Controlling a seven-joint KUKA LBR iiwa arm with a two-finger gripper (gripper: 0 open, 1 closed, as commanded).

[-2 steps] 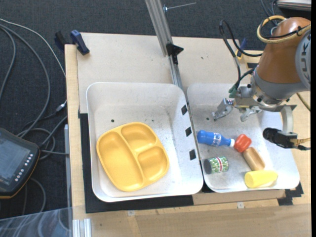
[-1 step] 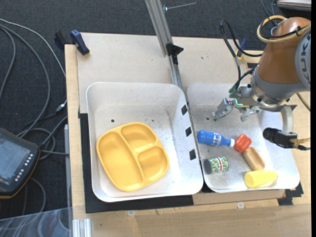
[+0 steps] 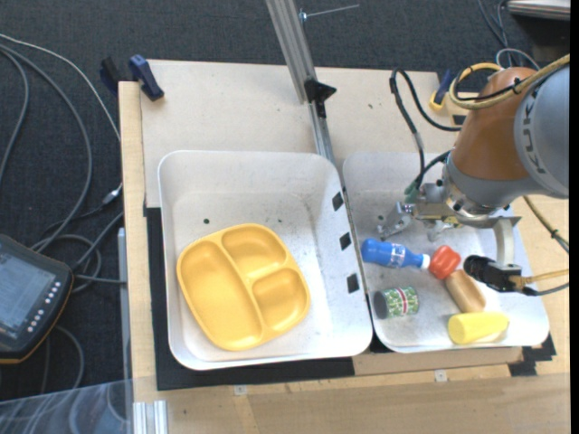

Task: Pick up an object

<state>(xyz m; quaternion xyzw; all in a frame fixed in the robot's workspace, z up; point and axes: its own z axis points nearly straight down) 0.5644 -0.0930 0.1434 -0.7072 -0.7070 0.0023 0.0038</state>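
My gripper (image 3: 401,217) hovers over the upper middle of the right bin (image 3: 380,174), just above and apart from the objects, with nothing visibly in it. A blue bottle with a white cap (image 3: 393,255) lies on its side right below the gripper. To the right of the bottle is a red ball (image 3: 444,261) that touches a tan wooden piece (image 3: 464,289). A small green patterned can (image 3: 398,301) lies near the bin's front. A yellow block (image 3: 477,327) rests in the front right corner.
The left bin (image 3: 235,174) holds a yellow divided plate (image 3: 242,284) at its front left. A metal pole (image 3: 294,34) rises behind the wall between the bins. The arm's grey and orange body (image 3: 507,143) hangs over the right bin's back right.
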